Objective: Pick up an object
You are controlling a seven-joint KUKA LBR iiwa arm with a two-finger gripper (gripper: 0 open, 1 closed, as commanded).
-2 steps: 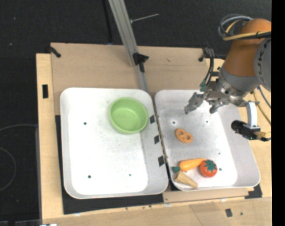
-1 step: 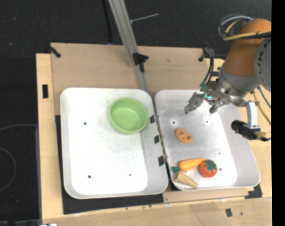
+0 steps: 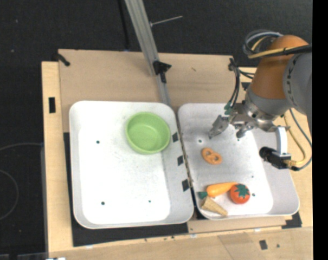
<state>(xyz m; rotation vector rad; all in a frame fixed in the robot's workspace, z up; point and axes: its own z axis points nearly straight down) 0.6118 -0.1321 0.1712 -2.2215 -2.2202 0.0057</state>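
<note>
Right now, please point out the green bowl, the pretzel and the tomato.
green bowl point(image 3: 148, 132): camera view, middle of its inside.
pretzel point(image 3: 211, 156): camera view, its centre.
tomato point(image 3: 240, 194): camera view, its red body.

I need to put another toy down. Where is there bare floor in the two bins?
Most of the left bin is bare below and left of the green bowl. The right bin is crowded along its near edge: carrot, tomato, pretzel mid-floor.
</note>
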